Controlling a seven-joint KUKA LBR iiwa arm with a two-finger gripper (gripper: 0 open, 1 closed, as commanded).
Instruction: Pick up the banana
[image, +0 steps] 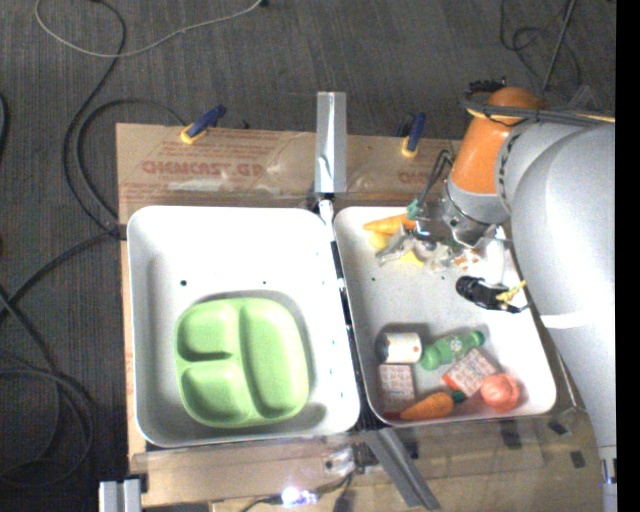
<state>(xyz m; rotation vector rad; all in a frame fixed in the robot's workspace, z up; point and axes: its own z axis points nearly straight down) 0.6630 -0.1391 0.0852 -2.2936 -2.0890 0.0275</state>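
The banana (383, 226) is yellow and lies at the far left corner of the right bin (440, 310), partly hidden under the gripper. My gripper (411, 243) reaches in from the right and hangs low right over the banana's right end, at or touching it. A bit of yellow shows below the gripper too. I cannot make out any grasp on the banana.
Along the right bin's near edge lie a white and red can (401, 347), a green bottle (450, 350), a waffle-like block (397, 380), a carrot (428, 405), a red box (467, 372) and a red fruit (501, 391). The left bin (160, 240) holds a green divided plate (242, 358).
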